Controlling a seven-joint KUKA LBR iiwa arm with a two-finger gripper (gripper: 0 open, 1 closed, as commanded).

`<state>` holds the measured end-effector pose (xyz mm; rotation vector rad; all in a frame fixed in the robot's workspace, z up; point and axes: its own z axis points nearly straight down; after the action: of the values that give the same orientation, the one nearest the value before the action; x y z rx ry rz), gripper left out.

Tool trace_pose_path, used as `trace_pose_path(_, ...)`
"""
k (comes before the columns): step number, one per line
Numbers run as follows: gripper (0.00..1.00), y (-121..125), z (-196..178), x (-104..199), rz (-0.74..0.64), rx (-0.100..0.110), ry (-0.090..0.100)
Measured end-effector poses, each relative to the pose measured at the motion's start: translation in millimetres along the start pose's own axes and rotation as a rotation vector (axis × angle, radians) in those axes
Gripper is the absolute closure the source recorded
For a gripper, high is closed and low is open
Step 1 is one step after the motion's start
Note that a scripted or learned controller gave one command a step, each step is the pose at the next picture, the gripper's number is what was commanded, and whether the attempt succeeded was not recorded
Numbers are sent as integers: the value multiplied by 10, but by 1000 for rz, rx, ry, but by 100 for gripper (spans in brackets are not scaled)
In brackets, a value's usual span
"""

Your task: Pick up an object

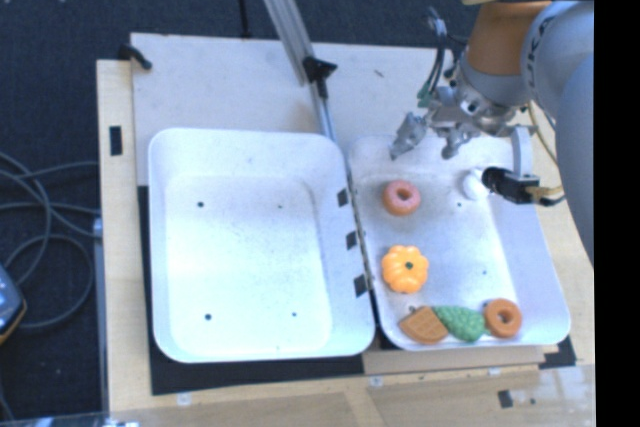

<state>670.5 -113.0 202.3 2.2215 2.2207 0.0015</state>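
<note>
Above the far edge of the right-hand shallow white bin (525, 285), the two-finger hand (428, 139) hangs with its fingers spread apart and nothing between them, so the pick looks, as far as can be judged, not yet made: no object is lifted and every candidate lies on the bin floor. One finger (405, 135) points down and toward the bins' shared divider, the other (452, 141) sits just beside it toward the arm. Behind them the grey wrist rises into the orange band (505, 10) and the thick grey link that enters from the right, so the arm leans in over the bin's far right corner at a slant. Nearest the hand is the small pink ring-shaped toy doughnut (402, 198), just below the fingertips but apart from them. A small white rounded object (471, 183) lies near the bin's right wall. Farther toward the near side sits the orange toy pumpkin (405, 269), and along the near wall lie a tan waffle-like piece (424, 326), a green leafy toy (460, 321) and an orange ring-shaped doughnut (503, 318), close together. The left-hand white bin (250, 245) rests beside it on the pale worktop (200, 75). What remains is the descent, the closing and the lift.
</note>
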Motion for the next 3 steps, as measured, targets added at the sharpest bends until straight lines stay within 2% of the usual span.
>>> trace_pose_path(1,0,-731,700,164,1,7,0)
trace_pose_path(2,0,-1246,1024,83,2,3,0)
trace_pose_path(3,100,-1229,906,86,1,-2,0)
